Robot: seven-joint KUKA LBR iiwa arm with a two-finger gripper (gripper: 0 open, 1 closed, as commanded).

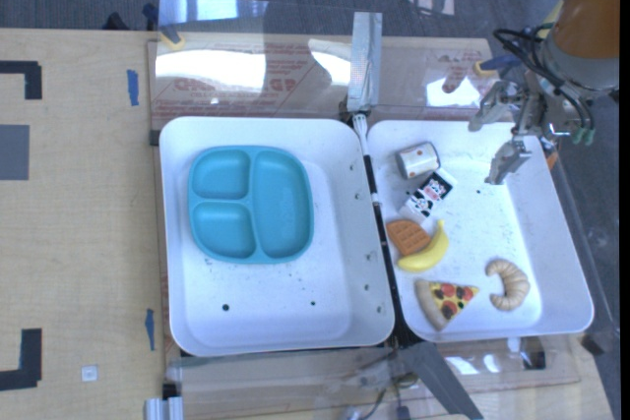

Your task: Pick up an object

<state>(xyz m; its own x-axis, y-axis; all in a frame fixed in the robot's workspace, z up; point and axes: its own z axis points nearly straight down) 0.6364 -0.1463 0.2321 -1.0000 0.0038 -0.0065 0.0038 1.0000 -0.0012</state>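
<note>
A robot laboratory bench.
Two shallow white plastic bins (197, 310) sit on a pale wooden board (69, 241) marked with blue tape pieces (133, 86).

Left bin (197, 320): white plastic, smooth, faintly speckled with dark marks. Right bin (551, 251): the same.
Divided plate (251, 204): turquoise plastic, matt sheen.
Small can (418, 159), upper part of right bin: shiny metal.
Banana (425, 253), croissant (508, 283), pizza slice (445, 299): smooth moulded plastic (toy food by the look).
Bench (69, 241), left of frame: pale wood, matt.
Panel (266, 64) above the bins: clear, glossy, reflective.
Gripper (507, 141): dull grey metal.
</note>
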